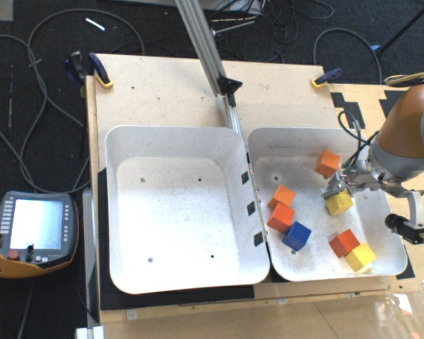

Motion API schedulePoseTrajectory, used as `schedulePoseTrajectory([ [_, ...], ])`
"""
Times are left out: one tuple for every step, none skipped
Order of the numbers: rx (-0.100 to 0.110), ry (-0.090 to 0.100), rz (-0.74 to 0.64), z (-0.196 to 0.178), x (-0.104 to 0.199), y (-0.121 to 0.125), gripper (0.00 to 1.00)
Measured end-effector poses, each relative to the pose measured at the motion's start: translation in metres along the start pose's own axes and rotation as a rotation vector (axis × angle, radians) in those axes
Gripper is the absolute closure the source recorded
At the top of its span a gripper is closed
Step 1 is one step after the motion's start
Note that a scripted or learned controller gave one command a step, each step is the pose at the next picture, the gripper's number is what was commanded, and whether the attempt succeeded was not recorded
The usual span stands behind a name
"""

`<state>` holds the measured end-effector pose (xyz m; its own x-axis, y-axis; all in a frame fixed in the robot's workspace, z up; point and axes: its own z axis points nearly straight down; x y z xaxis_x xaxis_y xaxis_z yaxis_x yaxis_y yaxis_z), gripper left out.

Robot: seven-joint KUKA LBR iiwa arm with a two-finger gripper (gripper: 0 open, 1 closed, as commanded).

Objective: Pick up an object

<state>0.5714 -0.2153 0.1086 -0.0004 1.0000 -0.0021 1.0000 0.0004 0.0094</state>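
The right bin holds several small blocks. A yellow block lies right under my gripper, which reaches in from the right and hangs low over the bin's middle. The gripper's tip overlaps the block's upper edge, so I cannot see whether they touch. An orange block sits just behind the gripper. Toward the bin's left side are an orange block, a red-orange block and a blue block. A red block and a second yellow block lie near the front right corner.
The left bin stands beside the right one, sharing a middle wall. A slanted metal bar comes down to the bins' back edge. A teach pendant lies off the bench at the left.
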Motion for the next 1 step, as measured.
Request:
schedulePoseTrajectory([
  [0.007, 0.002, -0.004, -0.0343, 0.0291, -0.0088, 1.0],
])
